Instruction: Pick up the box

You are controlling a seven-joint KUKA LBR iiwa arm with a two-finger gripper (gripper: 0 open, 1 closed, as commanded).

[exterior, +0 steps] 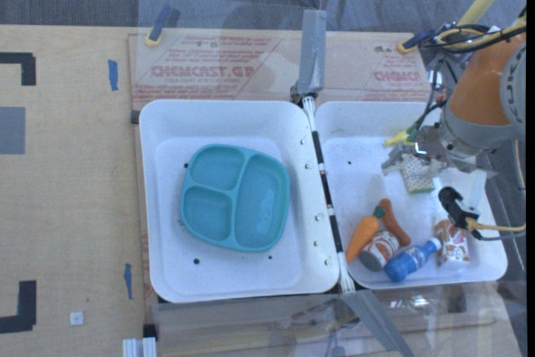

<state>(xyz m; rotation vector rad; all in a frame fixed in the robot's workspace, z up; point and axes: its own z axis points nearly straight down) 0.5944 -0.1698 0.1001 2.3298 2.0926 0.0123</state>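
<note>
The box [416, 175] is small and pale with a speckled print, and it lies in the upper middle of the right bin [351, 123]. My gripper [415, 161] hangs directly over it, at the end of the grey arm with the orange band [485, 84] that comes in from the right. The wrist covers the box's upper edge. From this view I cannot see whether the box is gripped or only under the gripper.
Along the right bin's front lie an orange carrot [361, 235], a second carrot-like piece [393, 221], a small can [381, 250], a blue bottle [411, 261] and a red-and-white carton [454, 245]. The left bin [159, 180] holds a teal divided plate [236, 197].
</note>
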